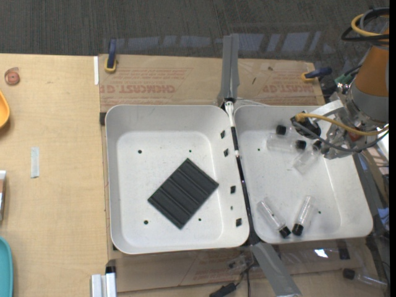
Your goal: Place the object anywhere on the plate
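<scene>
Pincer parked at the upper right, tubes and plate spread out to its left

The pincer (pixel 322 142) was seen over the upper part of the right bin (pixel 346 228), tangled in cables, and whether it was clenched or released couldn't be told from this angle. A clear tube with a black cap (pixel 288 138) was spotted just to its left, close to the tip, though nothing could be made out as actually gripped. Two more capped tubes (pixel 288 218) were lying well below it, near the bin's lower edge, their long axes tilted toward each other with the caps at the bottom. The dark ribbed plate (pixel 184 192) was sat in the left bin (pixel 124 135), turned diagonally, far off to the lower left of the pincer across the divider. So any carry would probably have to be made leftward and down-frame.
</scene>
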`<state>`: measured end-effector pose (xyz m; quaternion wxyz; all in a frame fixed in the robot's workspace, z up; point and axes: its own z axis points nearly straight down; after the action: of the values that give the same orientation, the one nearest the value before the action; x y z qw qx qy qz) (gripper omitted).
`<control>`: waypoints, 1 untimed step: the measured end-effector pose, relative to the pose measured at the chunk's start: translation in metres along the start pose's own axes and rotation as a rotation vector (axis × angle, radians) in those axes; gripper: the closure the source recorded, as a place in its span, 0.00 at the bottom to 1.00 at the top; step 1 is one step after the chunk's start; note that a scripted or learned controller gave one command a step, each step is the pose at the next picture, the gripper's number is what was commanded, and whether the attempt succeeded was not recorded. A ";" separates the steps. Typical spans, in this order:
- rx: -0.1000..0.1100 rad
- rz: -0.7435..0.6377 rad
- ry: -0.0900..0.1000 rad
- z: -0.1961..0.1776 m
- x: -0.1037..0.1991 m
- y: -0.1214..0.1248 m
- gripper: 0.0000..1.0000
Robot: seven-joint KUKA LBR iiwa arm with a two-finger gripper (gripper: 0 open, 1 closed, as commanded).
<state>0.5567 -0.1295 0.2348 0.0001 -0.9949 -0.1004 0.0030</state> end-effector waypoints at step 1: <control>-0.001 -0.149 0.001 0.043 0.085 -0.063 1.00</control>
<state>0.6276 -0.0508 0.1917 -0.0001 -0.9847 -0.1740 0.0023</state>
